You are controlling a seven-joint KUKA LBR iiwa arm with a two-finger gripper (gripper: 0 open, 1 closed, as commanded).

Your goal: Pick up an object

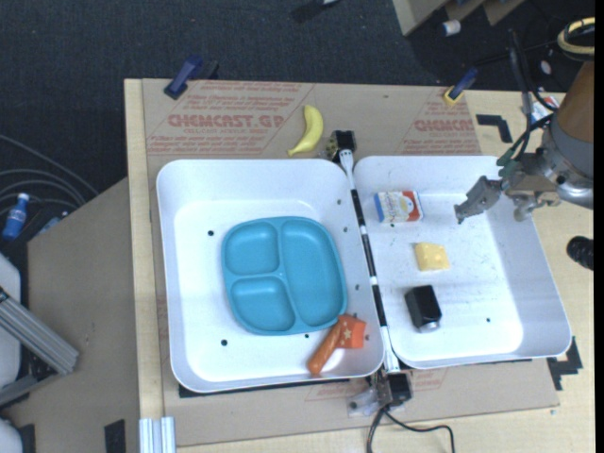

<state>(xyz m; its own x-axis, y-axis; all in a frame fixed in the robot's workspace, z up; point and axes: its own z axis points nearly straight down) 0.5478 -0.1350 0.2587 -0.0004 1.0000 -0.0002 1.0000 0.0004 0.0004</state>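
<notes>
The claw (497, 201) hangs spread and empty over the right bin's (528, 333) far edge. Bare floor separates it from the yellow block (432, 256), the carton (396, 207) and the black object (423, 308).

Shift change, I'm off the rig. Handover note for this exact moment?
Hand: open, holds nothing, over the right bin's far right part.
Right bin: small carton, yellow block, black object.
Left bin: blue tray, orange carrot at the near edge.
Banana lies on the bench behind the bins.
Done: nothing picked up.
Left: descend on an object, grasp, lift. The carton looks nearest.
</notes>
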